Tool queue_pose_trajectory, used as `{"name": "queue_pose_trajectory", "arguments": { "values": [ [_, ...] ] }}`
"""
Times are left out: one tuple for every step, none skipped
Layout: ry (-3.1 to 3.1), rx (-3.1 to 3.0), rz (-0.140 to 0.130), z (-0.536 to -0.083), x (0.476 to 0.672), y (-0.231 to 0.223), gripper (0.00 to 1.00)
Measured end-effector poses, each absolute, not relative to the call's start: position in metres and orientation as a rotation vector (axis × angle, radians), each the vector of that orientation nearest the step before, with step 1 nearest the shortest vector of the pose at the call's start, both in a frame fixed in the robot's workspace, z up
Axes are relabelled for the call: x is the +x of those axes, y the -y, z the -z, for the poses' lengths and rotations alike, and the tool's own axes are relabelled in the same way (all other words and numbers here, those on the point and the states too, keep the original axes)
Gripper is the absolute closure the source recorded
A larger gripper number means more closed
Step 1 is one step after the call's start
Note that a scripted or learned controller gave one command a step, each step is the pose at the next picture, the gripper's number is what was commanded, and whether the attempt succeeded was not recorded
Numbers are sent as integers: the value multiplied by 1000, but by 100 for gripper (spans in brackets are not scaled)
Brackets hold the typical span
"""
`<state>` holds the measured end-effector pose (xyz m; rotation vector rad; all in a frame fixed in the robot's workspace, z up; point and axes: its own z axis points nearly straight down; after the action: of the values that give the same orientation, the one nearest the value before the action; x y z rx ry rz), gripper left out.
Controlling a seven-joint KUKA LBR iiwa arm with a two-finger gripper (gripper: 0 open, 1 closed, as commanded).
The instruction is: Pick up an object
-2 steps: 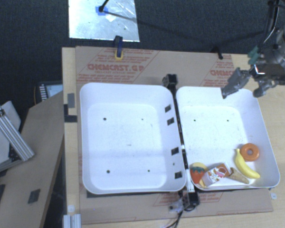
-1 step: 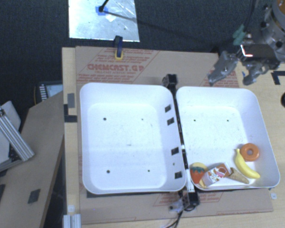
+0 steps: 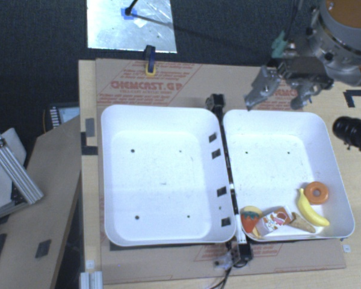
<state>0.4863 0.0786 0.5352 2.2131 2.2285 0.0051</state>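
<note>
My gripper (image 3: 275, 99) hangs above the far rim of the right bin (image 3: 271, 120), fingers spread open with nothing between them. Along the near edge of that bin lie a yellow banana (image 3: 310, 209), an orange ring-shaped toy (image 3: 316, 192), a small orange-red fruit (image 3: 250, 217), a white and red packet (image 3: 273, 221) and a tan cone-shaped piece (image 3: 302, 224). All of these sit well below the gripper in the view, apart from it.
The left bin (image 3: 114, 131) sits beside the right one, joined by a black clipped divider (image 3: 223, 161). A shiny metal sheet (image 3: 131, 15) lies at the back. Cardboard (image 3: 150, 83) underlies both bins.
</note>
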Motion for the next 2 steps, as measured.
{"name": "queue_pose_trajectory", "arguments": {
  "values": [
    [-2231, 2212, -6, -535, 486, -128, 0],
    [-2230, 2213, -5, -535, 486, -161, 0]
  ]
}}
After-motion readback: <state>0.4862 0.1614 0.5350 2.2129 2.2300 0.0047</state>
